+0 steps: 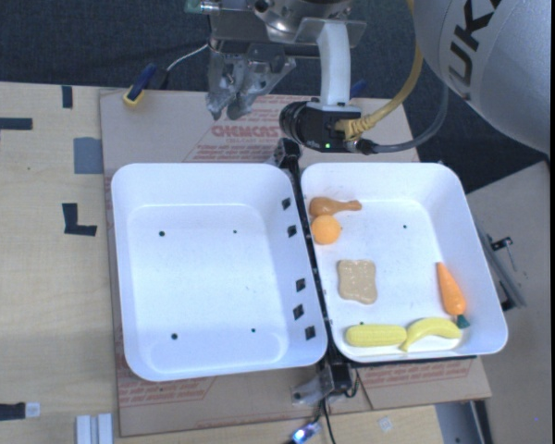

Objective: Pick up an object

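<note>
My gripper (pixel 238 100) hangs high above the bench, over the far edge of the left bin (pixel 129 248), with nothing between its fingers. The right bin (pixel 462 202) holds a brown drumstick (pixel 333 207), an orange ball (pixel 326 231), a tan slice of toast (pixel 357 281), an orange carrot (pixel 450 289), a yellow corn cob (pixel 374 336) and a yellow banana (pixel 432 332).
A row of black clips (pixel 301 276) runs along the divider between the two bins. The bins sit on a cardboard sheet (pixel 166 128). A blue-and-yellow item (pixel 139 89) lies at the sheet's far left corner.
</note>
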Tool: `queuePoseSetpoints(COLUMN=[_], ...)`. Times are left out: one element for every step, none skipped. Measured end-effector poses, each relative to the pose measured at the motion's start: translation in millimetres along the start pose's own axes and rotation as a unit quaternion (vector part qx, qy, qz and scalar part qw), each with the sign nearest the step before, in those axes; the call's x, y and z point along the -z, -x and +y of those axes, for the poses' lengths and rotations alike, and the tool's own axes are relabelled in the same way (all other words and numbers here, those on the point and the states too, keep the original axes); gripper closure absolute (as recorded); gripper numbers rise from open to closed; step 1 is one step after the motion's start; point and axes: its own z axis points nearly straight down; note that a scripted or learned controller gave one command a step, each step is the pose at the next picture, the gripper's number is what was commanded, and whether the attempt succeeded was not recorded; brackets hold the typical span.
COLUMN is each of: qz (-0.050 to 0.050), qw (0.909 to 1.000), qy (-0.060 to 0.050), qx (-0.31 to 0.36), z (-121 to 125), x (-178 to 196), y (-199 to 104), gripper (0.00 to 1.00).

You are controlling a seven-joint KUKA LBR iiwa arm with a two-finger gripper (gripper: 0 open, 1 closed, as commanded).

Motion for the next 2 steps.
queuePoseSetpoints(qz=[0.0,-0.004], qw=[1.0,1.0], qy=[0.0,-0.008], qx=[0.001,0.0], z=[-47.1,-61.1], x=[0.3,-183.4], y=[-0.5,-0.2], gripper=[1.0,1.0])
